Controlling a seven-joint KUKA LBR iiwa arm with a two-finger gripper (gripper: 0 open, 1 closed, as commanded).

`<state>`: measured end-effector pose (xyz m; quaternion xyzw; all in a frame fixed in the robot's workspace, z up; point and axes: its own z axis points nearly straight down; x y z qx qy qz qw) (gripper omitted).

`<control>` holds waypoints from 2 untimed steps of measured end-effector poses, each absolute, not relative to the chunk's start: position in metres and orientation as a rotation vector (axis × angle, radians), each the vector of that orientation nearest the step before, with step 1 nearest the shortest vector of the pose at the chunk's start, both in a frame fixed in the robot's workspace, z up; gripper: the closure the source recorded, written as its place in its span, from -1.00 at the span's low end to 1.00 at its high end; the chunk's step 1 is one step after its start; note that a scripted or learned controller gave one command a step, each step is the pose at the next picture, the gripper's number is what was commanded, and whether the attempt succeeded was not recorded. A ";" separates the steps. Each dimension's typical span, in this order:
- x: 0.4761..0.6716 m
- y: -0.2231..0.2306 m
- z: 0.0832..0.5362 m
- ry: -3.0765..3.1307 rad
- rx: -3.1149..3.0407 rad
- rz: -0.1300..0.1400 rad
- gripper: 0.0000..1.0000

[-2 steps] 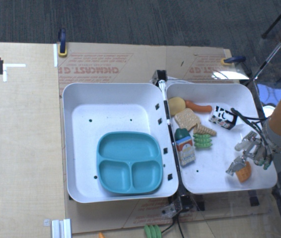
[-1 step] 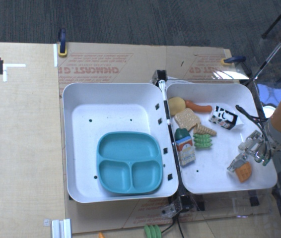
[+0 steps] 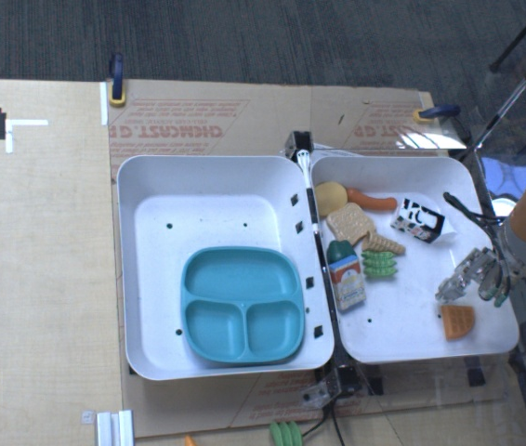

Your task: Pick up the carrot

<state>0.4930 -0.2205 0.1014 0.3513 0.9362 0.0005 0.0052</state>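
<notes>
The carrot [image 3: 372, 199], orange and slim, lies at the back of the right bin [image 3: 402, 337], between a yellow rounded food [image 3: 330, 194] and a black-and-white packet [image 3: 418, 218]. My gripper [image 3: 473, 284] hovers over the right bin's near right part, well to the right of and nearer than the carrot. It is open with nothing between its fingers. An orange wedge [image 3: 457, 321] sits just below it on the bin floor.
A bread slice [image 3: 348, 221], a cracker [image 3: 385, 243], green pea pods [image 3: 380, 264] and a small carton [image 3: 345, 275] cluster at the right bin's left side. The left bin [image 3: 151, 249] holds a teal divided plate [image 3: 243, 305].
</notes>
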 end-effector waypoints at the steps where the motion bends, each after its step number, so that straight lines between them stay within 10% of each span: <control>1: 0.493 -0.221 0.101 2.931 1.101 0.001 -1.00; 2: 0.495 -0.221 0.111 2.926 1.098 0.002 1.00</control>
